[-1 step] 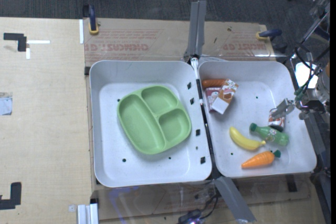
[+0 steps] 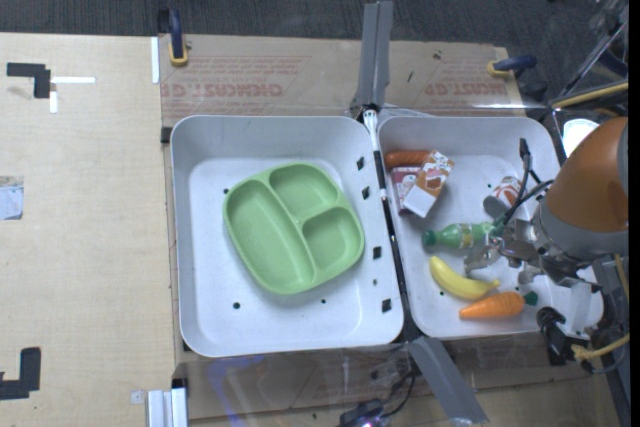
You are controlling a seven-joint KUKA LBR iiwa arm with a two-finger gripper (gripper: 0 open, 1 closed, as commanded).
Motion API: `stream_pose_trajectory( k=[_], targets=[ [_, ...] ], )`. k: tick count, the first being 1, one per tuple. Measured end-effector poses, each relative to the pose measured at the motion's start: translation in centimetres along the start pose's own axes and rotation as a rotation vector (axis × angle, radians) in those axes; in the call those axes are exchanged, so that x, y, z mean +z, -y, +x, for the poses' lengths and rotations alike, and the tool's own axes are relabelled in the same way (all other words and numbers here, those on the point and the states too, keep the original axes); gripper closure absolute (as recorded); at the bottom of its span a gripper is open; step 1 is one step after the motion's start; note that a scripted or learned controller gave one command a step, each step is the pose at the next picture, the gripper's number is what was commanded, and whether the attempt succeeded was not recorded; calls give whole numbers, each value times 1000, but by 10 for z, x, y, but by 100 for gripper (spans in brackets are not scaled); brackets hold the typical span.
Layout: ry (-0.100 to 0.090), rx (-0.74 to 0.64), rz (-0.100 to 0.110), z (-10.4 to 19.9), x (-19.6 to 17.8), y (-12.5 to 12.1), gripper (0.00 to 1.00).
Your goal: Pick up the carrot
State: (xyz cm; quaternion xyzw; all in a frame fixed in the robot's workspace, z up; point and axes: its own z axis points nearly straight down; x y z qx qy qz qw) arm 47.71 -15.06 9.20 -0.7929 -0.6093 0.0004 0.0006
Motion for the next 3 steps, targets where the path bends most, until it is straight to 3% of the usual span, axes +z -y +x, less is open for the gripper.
stream_pose_trajectory(
  k=[1,2,3],
  targets=[
    [0,-345,-1,45,0,12,0],
    [1,89,-2,19,-75,4,0],
    [0,435,2,45,-36,12,0]
  ],
)
